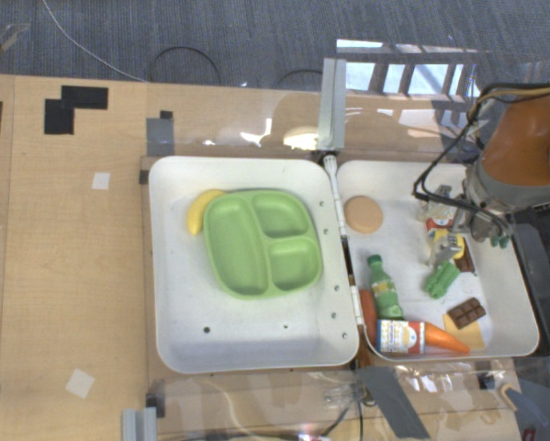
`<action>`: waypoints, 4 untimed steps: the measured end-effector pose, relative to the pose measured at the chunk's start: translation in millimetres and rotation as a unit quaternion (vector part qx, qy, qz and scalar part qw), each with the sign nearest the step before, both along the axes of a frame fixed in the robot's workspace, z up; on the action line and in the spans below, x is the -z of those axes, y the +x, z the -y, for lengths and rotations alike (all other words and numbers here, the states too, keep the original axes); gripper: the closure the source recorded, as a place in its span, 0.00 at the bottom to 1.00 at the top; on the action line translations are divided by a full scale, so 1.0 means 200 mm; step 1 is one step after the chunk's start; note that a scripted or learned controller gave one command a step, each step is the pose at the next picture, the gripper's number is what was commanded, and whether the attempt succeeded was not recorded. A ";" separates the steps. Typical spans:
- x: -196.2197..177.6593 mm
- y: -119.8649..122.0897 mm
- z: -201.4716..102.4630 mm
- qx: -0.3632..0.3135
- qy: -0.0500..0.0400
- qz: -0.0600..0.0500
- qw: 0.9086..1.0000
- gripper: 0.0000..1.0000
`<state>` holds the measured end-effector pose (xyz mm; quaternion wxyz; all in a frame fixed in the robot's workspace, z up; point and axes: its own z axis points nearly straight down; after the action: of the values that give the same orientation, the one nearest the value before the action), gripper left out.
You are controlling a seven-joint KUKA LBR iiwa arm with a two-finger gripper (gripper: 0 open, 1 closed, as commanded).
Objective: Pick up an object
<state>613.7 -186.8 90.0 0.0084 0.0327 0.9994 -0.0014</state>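
So the likely target here is the small green pickle-shaped toy [442,279], lying tilted in the right part of the right-hand shallow white bin [524,331], though honestly any of the items would count. The two-finger gripper [446,243] hangs right above the far end of it, with a yellowish bit showing around the fingertips that I can't identify. Whether the fingers are apart or together I can't tell, it's too cluttered and small there.

Nearby in the same bin: a brown chocolate-bar piece [465,313] on a yellow slab toward the near right corner, an orange-and-white bottle lying on its side [412,337] along the near wall, a small green bottle [382,289] just to the left, and a round tan cookie-like disc [364,214] at the far left. The left bin [177,343] holds a green divided plastic plate [261,242] with a yellow banana [197,211] peeking out from under its far-left edge.

My read: it's at the reach/descend step, nothing clearly lifted. Next it needs to settle down squarely over the pickle and close without nudging the chocolate.
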 end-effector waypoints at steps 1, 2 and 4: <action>-0.07 0.02 -0.01 -0.004 -0.001 0.006 1.000 1.00; -0.07 0.02 -0.01 -0.005 -0.001 0.005 1.000 0.00; -0.07 0.05 -0.13 0.032 0.000 0.006 0.999 1.00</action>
<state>623.0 -160.1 104.5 0.0142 0.0647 0.9978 -0.0012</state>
